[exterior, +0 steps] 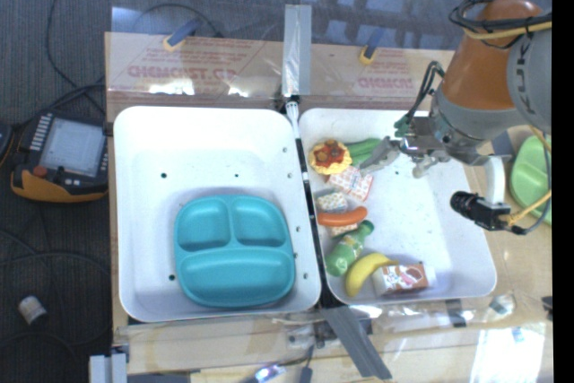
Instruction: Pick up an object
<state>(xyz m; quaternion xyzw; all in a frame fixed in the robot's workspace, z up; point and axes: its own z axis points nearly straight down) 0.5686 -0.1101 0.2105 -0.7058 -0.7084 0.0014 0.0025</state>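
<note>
One smooth teal three-compartment plastic tray [235, 248] lies in the left white bin [143, 148]. Seven toy foods, including one curved yellow banana [361, 271], crowd the right bin's [466, 256] left side. The metal gripper [408, 150] hovers beside them, its grip impossible to tell.

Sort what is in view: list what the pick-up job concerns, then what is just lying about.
Job:
gripper, over the right bin
pizza toy
green vegetable
hot dog
green bottle
banana
small carton

Lying about:
teal divided tray in the left bin
handheld pendant on the floor
</note>
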